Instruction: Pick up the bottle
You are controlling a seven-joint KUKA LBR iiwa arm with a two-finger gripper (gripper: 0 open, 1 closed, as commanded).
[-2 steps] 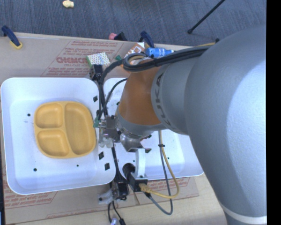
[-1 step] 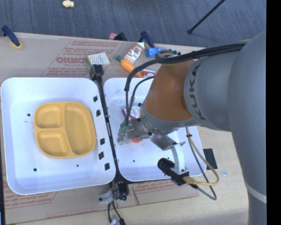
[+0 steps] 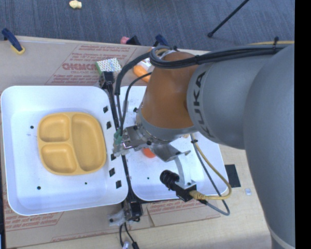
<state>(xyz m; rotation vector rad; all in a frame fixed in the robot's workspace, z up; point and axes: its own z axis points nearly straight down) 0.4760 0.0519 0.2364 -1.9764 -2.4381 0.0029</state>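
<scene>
My arm (image 3: pixel 217 97) covers the right bin (image 3: pixel 145 188); an orange bit (image 3: pixel 149 153), perhaps the bottle, shows beneath its wrist. Finger state: I cannot tell. Yellow tray (image 3: pixel 71 142) lies in left bin (image 3: pixel 20 102).

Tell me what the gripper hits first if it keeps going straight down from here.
Probably the right bin floor, or the orange item peeking out beside the wrist. The arm hides the gripper's tip, so depth and exact contact are uncertain.
</scene>
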